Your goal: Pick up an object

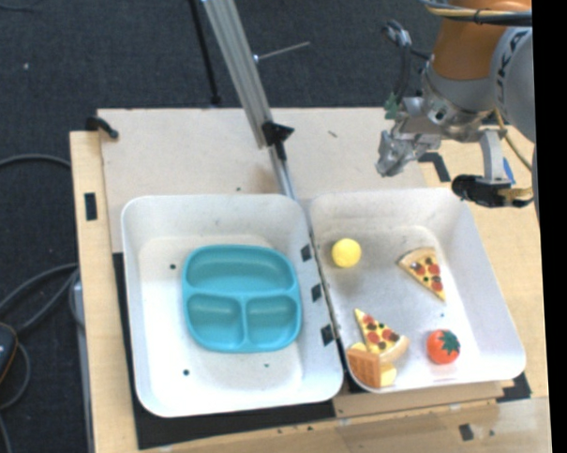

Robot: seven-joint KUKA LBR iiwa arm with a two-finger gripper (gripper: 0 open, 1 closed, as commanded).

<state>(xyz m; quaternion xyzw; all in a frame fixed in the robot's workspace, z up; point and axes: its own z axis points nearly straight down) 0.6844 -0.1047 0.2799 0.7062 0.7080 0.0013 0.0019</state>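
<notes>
Two bins: the left bin (145,274) holds a blue divided tray (240,298); the right bin (482,259) holds the candidate objects.
Objects: yellow ball (347,253) near the right bin's upper left; pizza slice (424,271) to its right; second pizza slice (376,333) lower down, touching a waffle-like piece (372,366) at the front rim; red tomato (443,346) beside them.
Tool position: tool (393,160) hangs above the tabletop (186,150), just beyond the right bin's far rim, touching nothing.
Tool state: cannot tell whether released or clenched; nothing seen between its tips.
Step in hand: approach, judged not yet begun over the bin.
Technique: the ball, standing apart from its neighbours, looks the easiest target; centre above it, descend straight, close across its widest part so that it cannot roll out.
</notes>
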